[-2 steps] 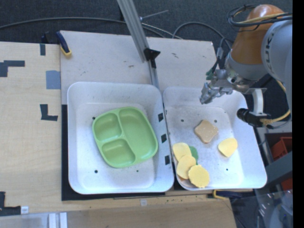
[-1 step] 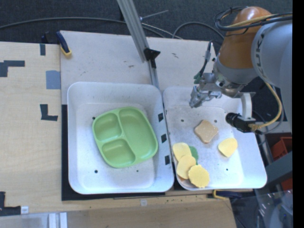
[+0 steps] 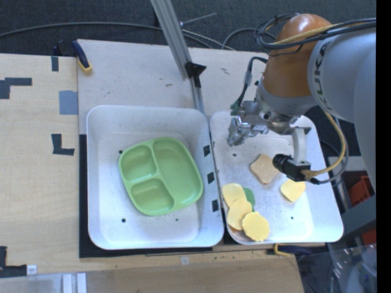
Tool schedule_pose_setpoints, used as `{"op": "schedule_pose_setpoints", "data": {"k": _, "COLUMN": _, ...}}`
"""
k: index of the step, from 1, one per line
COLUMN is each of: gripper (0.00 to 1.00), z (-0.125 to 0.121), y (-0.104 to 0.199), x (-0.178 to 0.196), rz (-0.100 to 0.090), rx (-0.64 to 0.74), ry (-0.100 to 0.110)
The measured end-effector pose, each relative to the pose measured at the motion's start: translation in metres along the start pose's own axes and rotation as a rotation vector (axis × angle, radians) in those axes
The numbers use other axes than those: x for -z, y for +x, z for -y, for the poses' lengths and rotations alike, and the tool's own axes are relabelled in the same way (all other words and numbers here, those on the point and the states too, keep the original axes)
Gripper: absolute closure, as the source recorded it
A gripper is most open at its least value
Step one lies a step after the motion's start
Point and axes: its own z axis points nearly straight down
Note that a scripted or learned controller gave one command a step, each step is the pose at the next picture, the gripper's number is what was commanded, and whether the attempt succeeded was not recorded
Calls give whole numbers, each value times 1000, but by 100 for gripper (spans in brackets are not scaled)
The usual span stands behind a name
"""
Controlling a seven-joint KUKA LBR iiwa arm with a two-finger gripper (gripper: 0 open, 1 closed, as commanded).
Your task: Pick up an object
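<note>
Nearby, toast slice (image 3: 264, 169) lies beside yellow pieces (image 3: 244, 212).

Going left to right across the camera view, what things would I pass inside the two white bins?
Green divided plate → stack of yellow round pieces → tan bread-like piece → yellow heart-shaped piece.

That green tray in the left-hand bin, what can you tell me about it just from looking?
The green tray is a light green, plastic-looking plate with rounded corners and a raised rim. Ridges split it into three compartments: two smaller ones toward the far side and one wider one nearer the camera. It lies flat and right side up, turned at a slant to the bin's sides, on the floor of the left bin, closer to its right wall.
</note>
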Motion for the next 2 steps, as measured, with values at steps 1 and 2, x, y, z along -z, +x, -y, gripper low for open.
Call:
{"op": "schedule_pose_setpoints", "data": {"k": 1, "gripper": 100, "z": 29, "y": 42, "x": 1, "rz": 1, "rx": -1, "ry": 2}}
{"op": "schedule_pose_setpoints", "data": {"k": 2, "gripper": 100, "z": 45, "y": 99, "x": -14, "rz": 1, "rx": 1, "ry": 2}}
